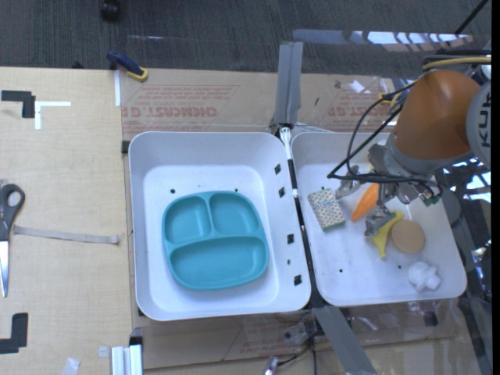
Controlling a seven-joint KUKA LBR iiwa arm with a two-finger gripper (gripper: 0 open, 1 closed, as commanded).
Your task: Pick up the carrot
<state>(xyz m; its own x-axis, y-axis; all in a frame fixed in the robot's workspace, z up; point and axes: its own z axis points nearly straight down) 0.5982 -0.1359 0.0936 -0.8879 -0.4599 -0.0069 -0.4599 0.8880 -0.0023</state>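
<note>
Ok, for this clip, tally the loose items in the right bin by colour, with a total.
Orange: 1, the carrot
Yellow: 1, the banana
Tan: 1, the round disc
White: 1, the crumpled lump
Green and yellow: 1, the sponge
Total: 5

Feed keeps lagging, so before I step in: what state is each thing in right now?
carrot: tilted, in the right bin, under the gripper
sponge: flat, left of the carrot
banana: lying beside the round wooden piece
blue plate: flat in the left bin
scissors: on the bench
</note>
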